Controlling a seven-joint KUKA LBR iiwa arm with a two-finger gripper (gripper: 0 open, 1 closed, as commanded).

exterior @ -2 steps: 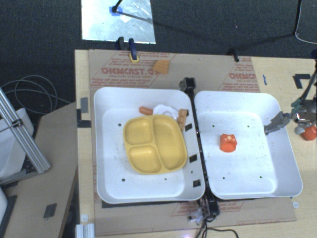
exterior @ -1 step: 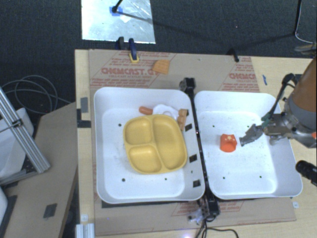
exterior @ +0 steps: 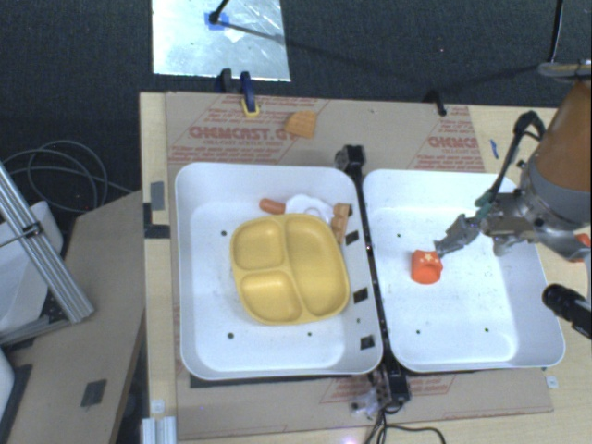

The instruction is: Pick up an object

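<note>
The arm (exterior: 564, 169) reaches in from the right over the right bin (exterior: 481, 340), wrist slanting down. Its gripper (exterior: 451, 241) hangs just above an orange cup (exterior: 426, 266); finger spread I cannot tell. The left bin (exterior: 199, 340) holds a yellow tray (exterior: 287, 268), and behind it a sausage (exterior: 272, 206) and white piece (exterior: 308, 208)

Robotics lab — cardboard-topped bench (exterior: 388, 128), twin white bins (exterior: 199, 248), aluminium framing (exterior: 37, 257), loose cables (exterior: 55, 178).
</note>
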